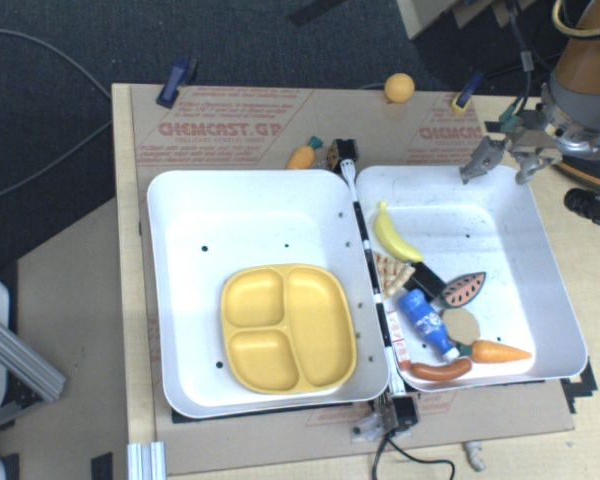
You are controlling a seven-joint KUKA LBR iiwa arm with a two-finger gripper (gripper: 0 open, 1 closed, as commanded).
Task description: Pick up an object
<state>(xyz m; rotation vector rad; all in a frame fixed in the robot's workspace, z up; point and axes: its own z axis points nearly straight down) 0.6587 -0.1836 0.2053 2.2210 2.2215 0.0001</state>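
Note:
The right bin (525, 238) holds a yellow banana (393, 235), a blue bottle (426, 323), an orange carrot (499, 351), a red sausage (439, 370), a watermelon slice (462, 288), a round tan disc (462, 327) and a black item (426, 280). They lie along its left and near side. My gripper (503, 163) hangs above the bin's far right rim, open, its two fingers spread and nothing between them. It is well away from the objects.
The left bin (180, 268) holds a yellow divided plate (286, 325). On the bench behind the bins lie an orange ball (400, 87), a small orange toy (303, 156) and two blue clips (175, 83).

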